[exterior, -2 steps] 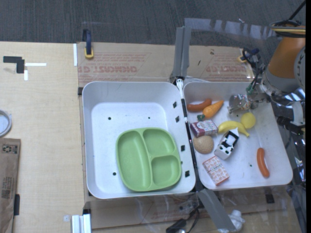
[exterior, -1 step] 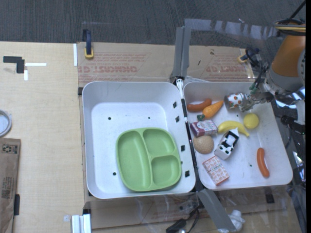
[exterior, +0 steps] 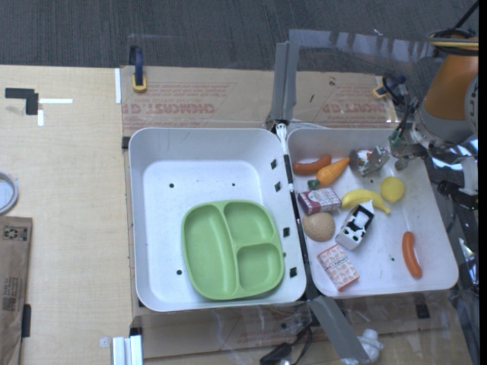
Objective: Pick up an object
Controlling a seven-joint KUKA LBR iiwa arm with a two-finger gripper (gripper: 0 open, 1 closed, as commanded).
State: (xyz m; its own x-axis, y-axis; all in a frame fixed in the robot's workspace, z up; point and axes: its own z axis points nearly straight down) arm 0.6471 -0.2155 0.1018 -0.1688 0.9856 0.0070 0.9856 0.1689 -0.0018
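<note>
Pincer [exterior: 373,160] hung low at far edge of right bin [exterior: 445,280]; finger state could not be told. Lemon [exterior: 393,189] lay just beside, nearward; banana [exterior: 364,198] past it, long axis crosswise.

Light is bright and even, falling from above with no hard shadows. The left bin [exterior: 152,204] glows near white, its floor slightly washed out, and the green plate [exterior: 232,248] at its centre casts only a thin soft shadow along its near edge. Right of that bin, the second bin [exterior: 434,272] is equally bright; its small items throw faint, short shadows. Behind both bins, the clear panel [exterior: 365,46] shows streaky glare. Beyond it the floor [exterior: 190,14] is dim and grainy. The arm [exterior: 449,90] at the far right looks soft and smeared. The overall picture is low in resolution, with fine print unreadable.
</note>
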